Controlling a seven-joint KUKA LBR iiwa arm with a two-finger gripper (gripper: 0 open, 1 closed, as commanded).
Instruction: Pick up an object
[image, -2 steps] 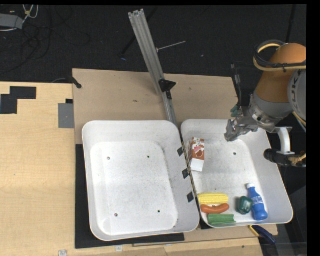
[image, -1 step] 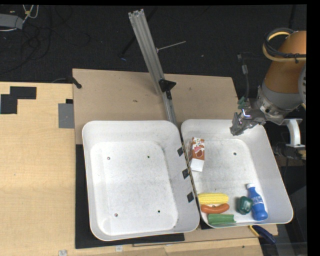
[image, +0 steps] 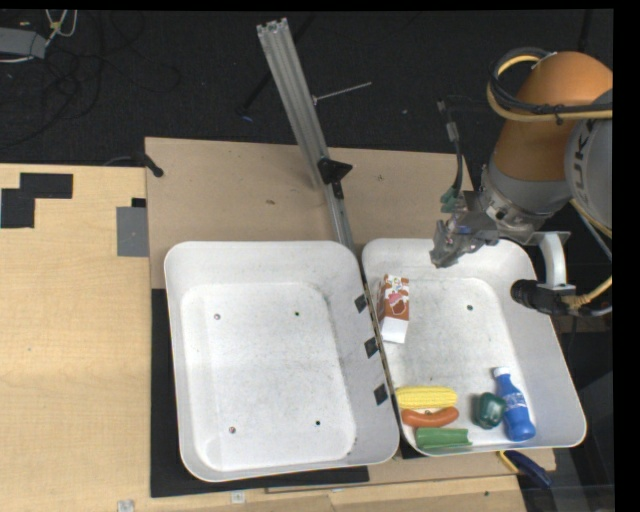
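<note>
We see the pincer (image: 452, 243) above the shallow white right bin's (image: 545, 340) far rim; we cannot tell its state. The red-and-white carton (image: 395, 305) lies by the left wall, well apart. Yellow corn (image: 426, 398) and blue bottle (image: 514, 404) crowd the near edge.

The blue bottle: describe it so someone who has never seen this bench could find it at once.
Take the right bin of the two white bins and go to its near right corner. The blue bottle lies there, white cap pointing away from the corner, beside a small dark green object. It is the only blue item; the others along that near edge are yellow, red and green.
</note>
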